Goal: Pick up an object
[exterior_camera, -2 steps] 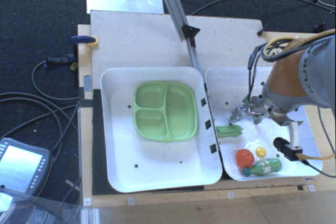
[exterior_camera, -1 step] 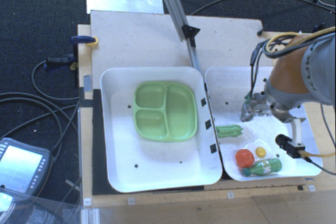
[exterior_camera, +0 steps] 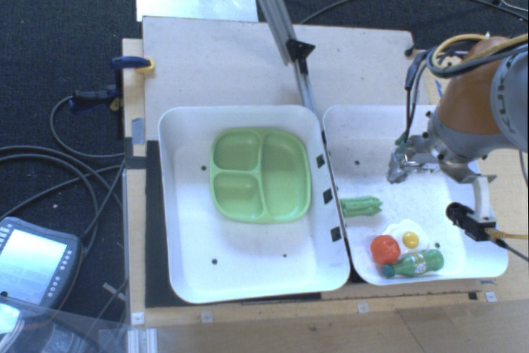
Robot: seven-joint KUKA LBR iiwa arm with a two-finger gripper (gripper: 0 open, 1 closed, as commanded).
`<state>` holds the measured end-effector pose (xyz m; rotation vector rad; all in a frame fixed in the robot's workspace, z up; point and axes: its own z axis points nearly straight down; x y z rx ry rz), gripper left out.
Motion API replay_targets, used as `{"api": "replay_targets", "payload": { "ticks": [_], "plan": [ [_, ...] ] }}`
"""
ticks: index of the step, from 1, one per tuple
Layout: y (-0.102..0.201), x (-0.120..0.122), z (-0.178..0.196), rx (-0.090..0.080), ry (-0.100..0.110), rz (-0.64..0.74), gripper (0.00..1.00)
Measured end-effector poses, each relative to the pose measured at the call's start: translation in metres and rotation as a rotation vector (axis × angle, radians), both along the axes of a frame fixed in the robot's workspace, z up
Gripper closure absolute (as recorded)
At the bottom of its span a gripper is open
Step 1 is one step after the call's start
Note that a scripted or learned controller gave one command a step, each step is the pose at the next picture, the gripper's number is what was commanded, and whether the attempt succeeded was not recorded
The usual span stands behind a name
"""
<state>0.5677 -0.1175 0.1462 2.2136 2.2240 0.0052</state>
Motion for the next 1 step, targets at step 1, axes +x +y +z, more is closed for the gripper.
{"api": "replay_targets", "payload": {
  "ticks": [1],
  "plan": [
    [-0.0046,-0.0049,0.0607,-0.001,-0.003,-0.001,1.00]
  ]
}}
